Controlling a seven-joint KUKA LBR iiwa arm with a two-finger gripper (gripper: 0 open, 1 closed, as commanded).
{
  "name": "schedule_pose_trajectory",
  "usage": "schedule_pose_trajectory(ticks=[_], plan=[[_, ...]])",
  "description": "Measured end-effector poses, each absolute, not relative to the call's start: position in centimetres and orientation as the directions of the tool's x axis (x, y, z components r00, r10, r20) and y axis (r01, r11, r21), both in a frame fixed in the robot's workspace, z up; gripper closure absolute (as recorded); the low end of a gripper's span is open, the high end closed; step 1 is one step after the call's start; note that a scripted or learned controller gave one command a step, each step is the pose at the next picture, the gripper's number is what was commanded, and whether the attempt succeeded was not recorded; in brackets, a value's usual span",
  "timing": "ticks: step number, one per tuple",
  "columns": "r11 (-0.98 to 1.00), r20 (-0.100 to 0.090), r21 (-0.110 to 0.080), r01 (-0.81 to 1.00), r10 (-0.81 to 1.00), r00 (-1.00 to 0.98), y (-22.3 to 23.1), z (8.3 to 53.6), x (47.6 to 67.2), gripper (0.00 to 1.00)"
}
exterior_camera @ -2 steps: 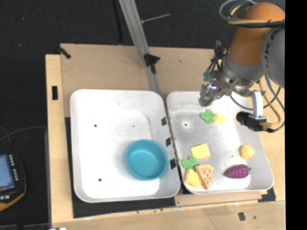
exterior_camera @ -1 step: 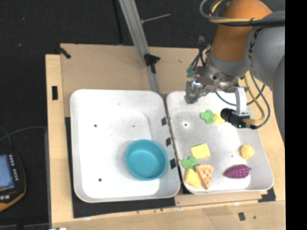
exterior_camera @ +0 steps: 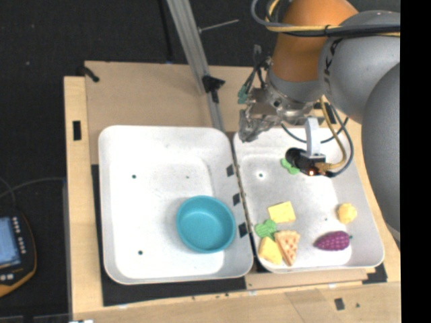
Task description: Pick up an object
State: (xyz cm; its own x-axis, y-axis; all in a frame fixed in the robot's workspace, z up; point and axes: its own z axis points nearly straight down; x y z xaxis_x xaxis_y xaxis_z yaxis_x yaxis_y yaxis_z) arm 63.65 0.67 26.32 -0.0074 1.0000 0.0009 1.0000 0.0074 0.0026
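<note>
End effector [exterior_camera: 250, 128] hangs over the far-left corner of the right bin [exterior_camera: 316, 197]. Can't tell from this angle if it's spread or pressed together. Task's thing = any loose piece. All candidates lie in the right bin, except the blue bowl [exterior_camera: 205, 223], which is near-right in the left bin [exterior_camera: 135, 200].

Handling, my guess: the toy food looks like light, stiff moulded plastic. It's smooth, so prob. a bit slippery, and not fragile.
- Yellow block [exterior_camera: 282, 212]: best bet. Flat sides, stands a little apart; grip across two parallel faces.
- Pizza wedge [exterior_camera: 289, 246]: touches the yellow wedge [exterior_camera: 269, 251], w/ the near green piece [exterior_camera: 265, 229] just beside. Crowded & close to the bin's left wall, so harder.
- Purple grapes [exterior_camera: 332, 241]: bumpy; take across the narrow middle.
- Yellow round piece [exterior_camera: 347, 212]: may roll out of a pinch.
- Bowl: light, rigid; take by the rim only.

Count: 2 bins, 1 bowl, 1 yellow block, 1 pizza wedge, 1 yellow wedge, 1 grapes, 1 yellow round piece. Green pieces: 2, incl. the far green piece [exterior_camera: 290, 167] mid-bin, farther back.
</note>
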Motion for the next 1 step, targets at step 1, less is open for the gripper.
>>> schedule_pose_trajectory(ticks=[1], plan=[[0.008, 0.001, 0.002, 1.0, 1.0, -0.008, 5.78, 26.63, 64.02, 1.0]])
